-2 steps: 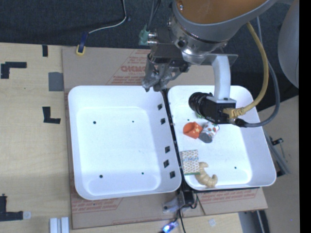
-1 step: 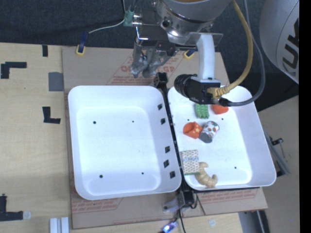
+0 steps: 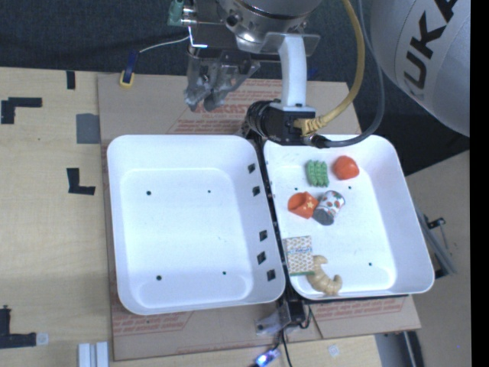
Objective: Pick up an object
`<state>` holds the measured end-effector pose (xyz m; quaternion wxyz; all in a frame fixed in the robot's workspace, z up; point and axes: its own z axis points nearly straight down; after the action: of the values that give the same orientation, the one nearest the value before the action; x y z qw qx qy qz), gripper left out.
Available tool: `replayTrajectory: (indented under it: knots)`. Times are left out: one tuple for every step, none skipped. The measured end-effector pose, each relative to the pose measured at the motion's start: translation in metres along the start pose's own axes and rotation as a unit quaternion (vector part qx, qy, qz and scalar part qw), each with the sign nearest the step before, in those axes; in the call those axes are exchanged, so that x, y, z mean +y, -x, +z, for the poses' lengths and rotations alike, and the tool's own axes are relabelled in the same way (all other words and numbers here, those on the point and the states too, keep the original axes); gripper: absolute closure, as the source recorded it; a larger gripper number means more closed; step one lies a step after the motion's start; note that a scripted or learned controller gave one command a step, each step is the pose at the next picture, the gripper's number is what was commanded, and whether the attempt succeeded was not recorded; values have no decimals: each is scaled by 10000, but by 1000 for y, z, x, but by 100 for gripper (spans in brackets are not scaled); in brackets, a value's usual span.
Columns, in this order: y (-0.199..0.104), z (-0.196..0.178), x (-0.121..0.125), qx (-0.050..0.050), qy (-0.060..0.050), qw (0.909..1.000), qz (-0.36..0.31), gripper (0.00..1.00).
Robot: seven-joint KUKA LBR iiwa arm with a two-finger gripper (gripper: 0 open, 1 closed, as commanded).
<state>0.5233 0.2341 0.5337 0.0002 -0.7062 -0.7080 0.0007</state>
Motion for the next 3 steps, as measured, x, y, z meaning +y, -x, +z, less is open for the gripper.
replayTrajectory:
  knots:
    - [1, -11, 0, -5, 2, 10000, -3, 100]
    - [0, -20, 0, -11, -2, 10000, -12, 100]
    - [-1, -30, 0, -15, -8, 10000, -20, 100]
